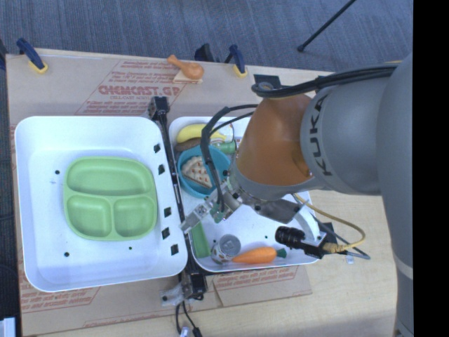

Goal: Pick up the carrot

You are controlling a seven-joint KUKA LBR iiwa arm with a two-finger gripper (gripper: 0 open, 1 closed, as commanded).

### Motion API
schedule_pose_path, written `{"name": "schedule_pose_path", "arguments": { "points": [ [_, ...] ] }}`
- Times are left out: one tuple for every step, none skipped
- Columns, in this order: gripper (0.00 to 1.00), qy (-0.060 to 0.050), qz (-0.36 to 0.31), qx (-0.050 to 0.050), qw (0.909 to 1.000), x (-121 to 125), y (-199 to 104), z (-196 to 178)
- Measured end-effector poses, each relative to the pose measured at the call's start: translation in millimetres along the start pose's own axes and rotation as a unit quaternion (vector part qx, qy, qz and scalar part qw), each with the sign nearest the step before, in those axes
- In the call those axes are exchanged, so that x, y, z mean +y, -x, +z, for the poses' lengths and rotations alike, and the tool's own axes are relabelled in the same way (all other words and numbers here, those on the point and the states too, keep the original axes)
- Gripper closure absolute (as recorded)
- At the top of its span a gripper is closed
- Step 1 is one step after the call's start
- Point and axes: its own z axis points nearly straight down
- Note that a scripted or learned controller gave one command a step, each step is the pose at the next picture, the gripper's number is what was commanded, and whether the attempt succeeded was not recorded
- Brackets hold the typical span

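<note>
Camera view: you see the carrot (pixel 255 256) lying flat on its side near the front rim of the right bin (pixel 303 260), its orange body pointing left and its green top to the right. It sits free, with nothing gripping it, so the pick has not been made.

Just to its left lies a small round grey object (pixel 229 245), nearly touching the carrot's tip, and a green stick-like item (pixel 200 239) rests beside the bin's left wall. Expect that crowding to limit how you approach from the left.

The arm (pixel 330 146) comes in from the right and hangs over the middle of this bin, hiding much of its floor; a blue bowl (pixel 198 170) and something yellow (pixel 191 134) peek out behind it. The gripper (pixel 210 213) is low, back and left of the carrot; I cannot tell its state from this angle.

The left bin (pixel 31 188) carries a green divided plate (pixel 110 198), well apart from the work.
</note>
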Motion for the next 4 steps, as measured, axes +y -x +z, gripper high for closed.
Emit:
{"name": "schedule_pose_path", "arguments": {
  "points": [
    [0.0, -0.003, 0.037, 0.0, 0.9993, -41.1, 71.2, 78.1],
    [0.0, 0.001, 0.037, -0.002, 0.9993, -107.4, 149.4, 100.2],
    [1.0, 0.0, 0.03, 0.0, 0.9996, -104.7, 147.5, 90.7],
    [0.0, 0.0, 0.029, 0.0, 0.9996, -104.7, 147.4, 90.8]
  ]
}}
